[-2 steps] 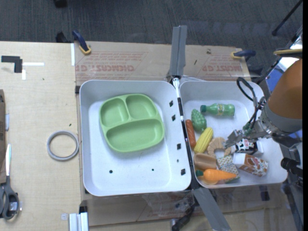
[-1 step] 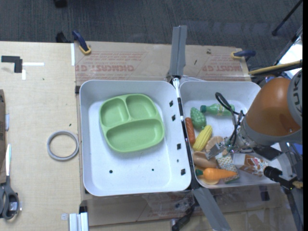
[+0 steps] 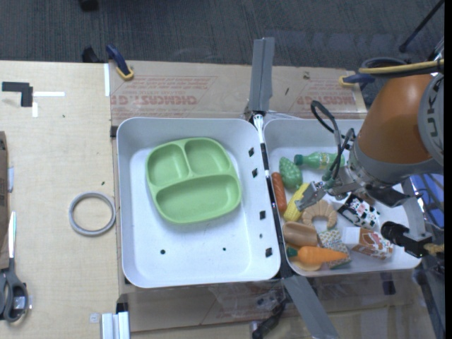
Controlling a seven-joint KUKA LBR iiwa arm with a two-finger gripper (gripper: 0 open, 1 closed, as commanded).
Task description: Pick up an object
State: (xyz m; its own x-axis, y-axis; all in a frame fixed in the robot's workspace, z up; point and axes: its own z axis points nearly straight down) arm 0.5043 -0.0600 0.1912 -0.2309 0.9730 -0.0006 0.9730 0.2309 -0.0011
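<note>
Plywood bench [image 3: 56, 154]; dark carpet [image 3: 212, 13] beyond; tape ring [image 3: 92, 212], scissors [image 3: 13, 288] (left); gripper [image 3: 311, 195] over toy-food bin [image 3: 282, 129], finger state indiscernible.

Even, fairly bright overhead light, with no hard glare. The glossy shallow white left bin [image 3: 134, 210] shows soft sheen along its rim and a faint grey shadow inside its wall at nine o'clock. The green three-part plastic plate [image 3: 194, 179] casts almost no shadow. The pale wooden bench [image 3: 56, 154] is evenly lit; the dark carpet at twelve o'clock reads dim. Focus is moderately sharp, slightly soft and grainy throughout; the bins' straight edges bow mildly.
</note>
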